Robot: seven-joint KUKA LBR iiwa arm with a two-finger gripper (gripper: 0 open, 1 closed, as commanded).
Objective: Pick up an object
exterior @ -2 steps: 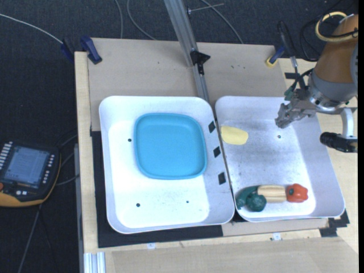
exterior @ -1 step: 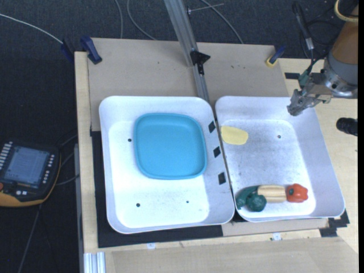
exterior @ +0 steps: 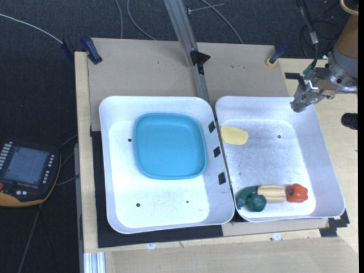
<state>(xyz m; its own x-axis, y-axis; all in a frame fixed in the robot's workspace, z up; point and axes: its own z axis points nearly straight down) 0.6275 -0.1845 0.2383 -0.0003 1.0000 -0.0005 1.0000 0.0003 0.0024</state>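
Observation:
The right bin (exterior: 318, 152) holds a pale yellow piece (exterior: 234, 135) near its far left corner. Along its near wall lie a dark green object (exterior: 251, 200), a tan cylinder (exterior: 272, 193) and a red object (exterior: 296, 193), touching in a row. The left bin (exterior: 114, 152) holds a blue square plate (exterior: 170, 145). My gripper (exterior: 300, 103) hangs over the far right corner of the right bin, well away from all objects, with nothing seen between its fingers.
A metal rail (exterior: 182, 27) runs from the far edge down to the gap between the bins. Blue (exterior: 91, 49) and yellow (exterior: 276, 54) clamps sit at the bench's far corners. A handheld pendant (exterior: 25, 172) lies on the floor at left.

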